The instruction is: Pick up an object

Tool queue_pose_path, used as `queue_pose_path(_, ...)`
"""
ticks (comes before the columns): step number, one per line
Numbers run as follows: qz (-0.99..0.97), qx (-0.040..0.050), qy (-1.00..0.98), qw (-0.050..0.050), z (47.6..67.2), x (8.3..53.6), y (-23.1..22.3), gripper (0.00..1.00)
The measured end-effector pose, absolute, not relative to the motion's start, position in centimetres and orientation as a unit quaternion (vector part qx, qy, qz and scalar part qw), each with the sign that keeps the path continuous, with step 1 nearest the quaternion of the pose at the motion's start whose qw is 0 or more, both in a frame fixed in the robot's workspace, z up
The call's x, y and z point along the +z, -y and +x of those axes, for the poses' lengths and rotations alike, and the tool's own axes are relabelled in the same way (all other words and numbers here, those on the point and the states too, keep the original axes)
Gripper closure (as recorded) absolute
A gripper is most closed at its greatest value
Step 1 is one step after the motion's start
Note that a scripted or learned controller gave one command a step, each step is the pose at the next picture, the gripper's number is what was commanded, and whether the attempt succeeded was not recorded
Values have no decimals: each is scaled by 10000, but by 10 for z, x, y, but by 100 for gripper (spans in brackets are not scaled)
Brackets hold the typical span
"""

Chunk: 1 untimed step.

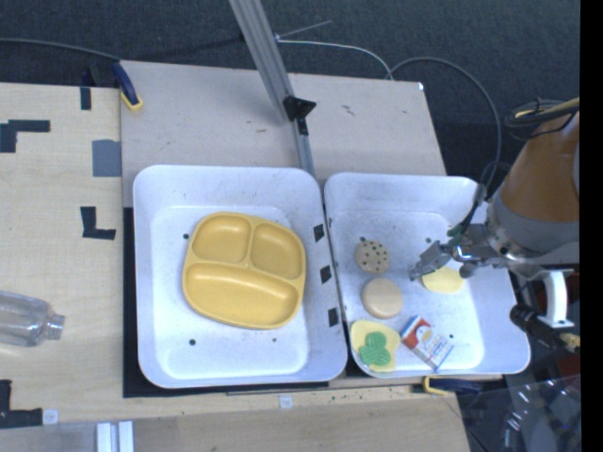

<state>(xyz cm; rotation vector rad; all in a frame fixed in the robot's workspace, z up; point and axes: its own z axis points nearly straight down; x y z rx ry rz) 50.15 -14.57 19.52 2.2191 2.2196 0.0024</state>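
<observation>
We're low in the right bin (490,347) now, and the risk is plain to us: the gripper (435,262) sits at the left edge of a pale yellow piece (443,281), not squarely over it, so a close from here could clip the rim and skid it toward the bin wall instead of lifting it. That piece looks low and smooth, little for the fingers to bite on. Whether those fingers are spread or closed, we cannot tell; they read as a dark tangle at this angle, and nothing shows between them. Crowding is the other worry. The tan round disc (382,298) lies just left of the target, the speckled cookie (371,254) above it, the red and white packet (426,341) below, all near enough to get nudged. The arm (542,191) reaches in from the right, orange band up high, wrist angled down and leftward. The yellow divided plate (245,271) in the left bin (155,281) sits well apart.
</observation>
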Motion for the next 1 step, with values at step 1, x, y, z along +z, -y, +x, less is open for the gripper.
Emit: queue_pose_path(1,7079,7,-7063,40,485,305,205,0)
